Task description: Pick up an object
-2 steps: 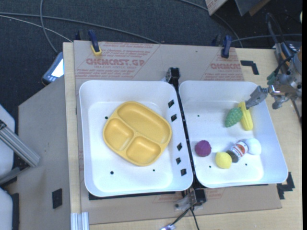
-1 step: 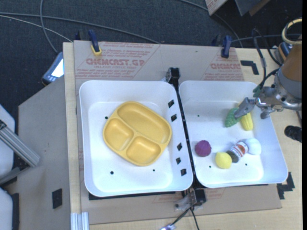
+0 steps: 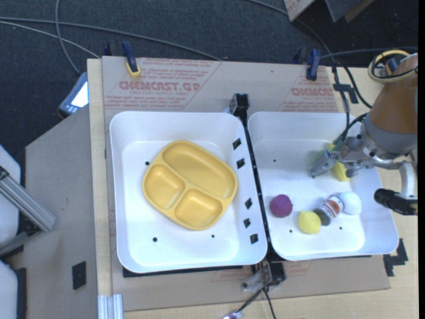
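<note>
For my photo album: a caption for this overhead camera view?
Grey-and-orange robot arm reaching into right white bin near small yellow object.

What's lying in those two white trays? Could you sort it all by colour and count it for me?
Yellow: 3, the divided plate in the left bin, the ball and a small piece by the tool in the right bin
Purple: 1, the ball
White: 1, the small bottle
Total: 5
</note>
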Controlling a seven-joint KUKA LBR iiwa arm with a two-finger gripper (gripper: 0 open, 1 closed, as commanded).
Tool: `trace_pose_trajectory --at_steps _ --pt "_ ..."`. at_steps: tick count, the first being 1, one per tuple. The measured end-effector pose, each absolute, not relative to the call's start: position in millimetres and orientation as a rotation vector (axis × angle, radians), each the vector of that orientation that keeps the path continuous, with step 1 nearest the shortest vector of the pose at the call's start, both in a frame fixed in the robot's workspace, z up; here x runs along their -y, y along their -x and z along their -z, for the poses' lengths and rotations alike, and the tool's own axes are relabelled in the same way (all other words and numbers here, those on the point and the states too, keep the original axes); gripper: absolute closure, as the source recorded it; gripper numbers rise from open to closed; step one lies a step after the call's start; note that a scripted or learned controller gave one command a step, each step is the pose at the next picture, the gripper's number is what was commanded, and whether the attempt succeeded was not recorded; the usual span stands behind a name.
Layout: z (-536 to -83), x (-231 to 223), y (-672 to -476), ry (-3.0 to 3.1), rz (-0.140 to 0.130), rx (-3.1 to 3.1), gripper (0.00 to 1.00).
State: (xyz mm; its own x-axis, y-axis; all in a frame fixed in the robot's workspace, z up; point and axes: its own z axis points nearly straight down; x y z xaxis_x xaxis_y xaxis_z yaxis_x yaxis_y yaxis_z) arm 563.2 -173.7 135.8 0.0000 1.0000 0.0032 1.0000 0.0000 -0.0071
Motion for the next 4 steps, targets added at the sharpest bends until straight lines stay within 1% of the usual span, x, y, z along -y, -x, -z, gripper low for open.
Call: trace_pose_trajectory --at_steps 1,2,3,4 --pt "-82.7 172.8 -562.2 2.217 -0.004 2.216 0.00" --pt "-97.4 173.4 -564.1 2.222 0.002 2.220 1.00" --pt "-159.1 179.0 -571.6 2.226 0.006 2.227 1.00" --pt "-216.5 176.0 -563.6 2.224 0.005 2.227 1.00"
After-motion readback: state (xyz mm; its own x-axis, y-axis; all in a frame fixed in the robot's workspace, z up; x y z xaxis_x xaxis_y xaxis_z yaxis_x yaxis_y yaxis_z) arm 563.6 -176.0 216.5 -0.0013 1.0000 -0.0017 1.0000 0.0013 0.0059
